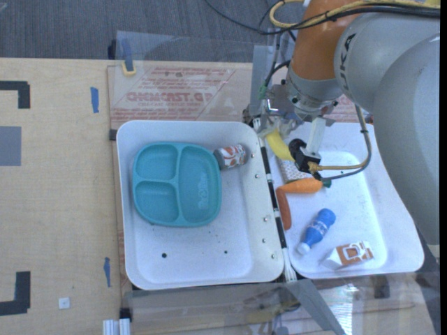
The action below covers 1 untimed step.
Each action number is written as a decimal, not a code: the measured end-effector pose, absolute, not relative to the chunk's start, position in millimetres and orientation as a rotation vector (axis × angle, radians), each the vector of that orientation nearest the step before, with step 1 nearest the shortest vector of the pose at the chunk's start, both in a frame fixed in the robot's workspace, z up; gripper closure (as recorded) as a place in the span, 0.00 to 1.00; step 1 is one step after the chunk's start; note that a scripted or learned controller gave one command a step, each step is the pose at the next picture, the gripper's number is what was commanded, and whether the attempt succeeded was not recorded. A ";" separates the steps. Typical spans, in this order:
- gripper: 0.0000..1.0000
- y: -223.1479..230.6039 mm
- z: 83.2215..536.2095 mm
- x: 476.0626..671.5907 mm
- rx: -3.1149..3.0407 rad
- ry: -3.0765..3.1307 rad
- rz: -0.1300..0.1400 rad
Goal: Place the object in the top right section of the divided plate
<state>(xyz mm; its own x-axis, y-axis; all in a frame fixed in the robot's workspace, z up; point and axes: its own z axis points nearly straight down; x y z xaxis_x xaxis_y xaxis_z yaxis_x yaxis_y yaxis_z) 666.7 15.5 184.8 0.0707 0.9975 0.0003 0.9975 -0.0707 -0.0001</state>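
Probably meant: yellow curved plastic banana [277,145], lying at the upper left corner of the right shallow white bin [391,208], just beside the claw [281,125]. Cannot tell whether open or closed. Likely light, stiff, slick; best pinched across the middle. Well apart from the teal divided plate [178,185] in the left bin [209,250].

The grey KUKA arm [398,75] reaches in from the right, orange band [323,30] above the wrist, its two-finger gripper [278,125] lowered at the far side.
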 end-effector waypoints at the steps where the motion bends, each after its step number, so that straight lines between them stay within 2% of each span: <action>1: 1.00 122.6 222.8 656.8 -2.006 -2.422 -0.005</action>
<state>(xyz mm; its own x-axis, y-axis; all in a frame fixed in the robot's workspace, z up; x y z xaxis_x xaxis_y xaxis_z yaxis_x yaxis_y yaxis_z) 656.8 122.6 222.8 -0.1864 0.9825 -0.0005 0.9825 0.1864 0.0043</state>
